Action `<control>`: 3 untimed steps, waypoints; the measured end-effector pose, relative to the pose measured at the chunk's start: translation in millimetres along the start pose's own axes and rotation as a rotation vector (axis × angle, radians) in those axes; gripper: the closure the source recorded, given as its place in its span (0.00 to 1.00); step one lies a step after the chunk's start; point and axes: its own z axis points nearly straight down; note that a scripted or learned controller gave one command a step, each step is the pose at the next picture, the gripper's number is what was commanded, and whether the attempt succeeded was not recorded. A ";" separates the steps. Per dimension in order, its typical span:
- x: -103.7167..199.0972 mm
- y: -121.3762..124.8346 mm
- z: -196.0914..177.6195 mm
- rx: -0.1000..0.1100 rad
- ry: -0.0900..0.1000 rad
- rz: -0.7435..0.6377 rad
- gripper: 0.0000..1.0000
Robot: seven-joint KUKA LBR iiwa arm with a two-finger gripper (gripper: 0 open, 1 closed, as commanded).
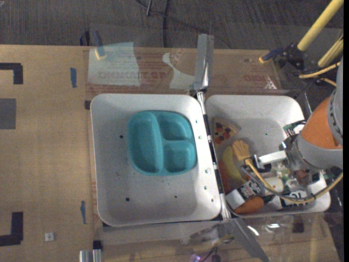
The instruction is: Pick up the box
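the bench (43,146) is pale wood and carries 2 white bins side by side. the left bin (109,201) holds a teal divided plate (162,142) sitting a little toward 12 o'clock of its middle. the right bin (262,113) is crowded along its 6 o'clock side. the grey arm (322,138) with its orange band leans in from 3 o'clock, low over that clutter, and the gripper (283,171) is down among the things there; i can't tell how its pincer stands or whether it has hold of anything. at 9 o'clock of the gripper lies a yellow banana (232,165), with a pizza slice toy (223,130) toward 12 o'clock of it. a small dark box (248,191) lies at the bin's 6 o'clock edge, touching an orange piece (251,204) just below it.
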 end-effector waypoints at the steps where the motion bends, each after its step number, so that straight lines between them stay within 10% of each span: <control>1: -23.4 70.6 -148.5 0.013 -0.025 -0.005 1.00; 2: -23.0 69.9 -148.3 0.014 -0.026 -0.006 0.00; 3: -21.5 50.8 -33.5 0.013 -0.025 0.039 0.00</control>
